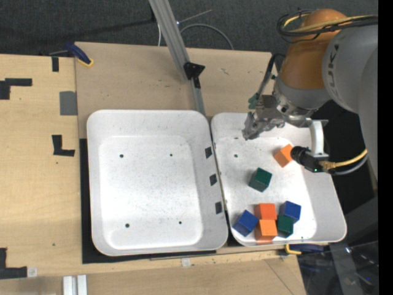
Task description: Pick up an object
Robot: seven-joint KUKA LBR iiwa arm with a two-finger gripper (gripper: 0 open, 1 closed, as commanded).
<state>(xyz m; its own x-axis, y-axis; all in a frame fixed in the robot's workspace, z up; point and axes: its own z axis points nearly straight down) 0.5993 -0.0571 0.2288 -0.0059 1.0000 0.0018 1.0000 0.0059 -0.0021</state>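
Claw (253,129) over right bin (236,165) far end; grip state unreadable, fingertips blurred.

Open floor around green cube (260,179) — corner cluster (268,220)

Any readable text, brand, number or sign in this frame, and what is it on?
"UK": dark letters, partly cut off, on the grey arm casing near the orange band; the rest of the word is hidden.
No other text reads: the blocks, both bins and the bench's black tape marks carry no lettering.
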